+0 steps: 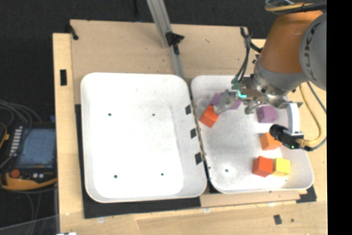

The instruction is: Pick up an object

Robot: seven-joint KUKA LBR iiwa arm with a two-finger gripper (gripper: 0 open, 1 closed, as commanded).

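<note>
The gripper (220,109) reaches into the right bin (236,173), its fingers closed on an orange block (208,116) near the bin's left wall. A purple block (218,99) sits just behind it at one o'clock. Another purple block (267,113) lies at three o'clock. Toward four o'clock are an orange piece (268,142), a red-orange cube (263,165) and a yellow cube (282,166) touching it. The left bin (137,135) lies at nine o'clock.

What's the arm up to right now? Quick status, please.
Gripper low in right bin, by orange block; grip unconfirmed. Purple block close beside. Other blocks lie clear, toward bin's right side.
</note>
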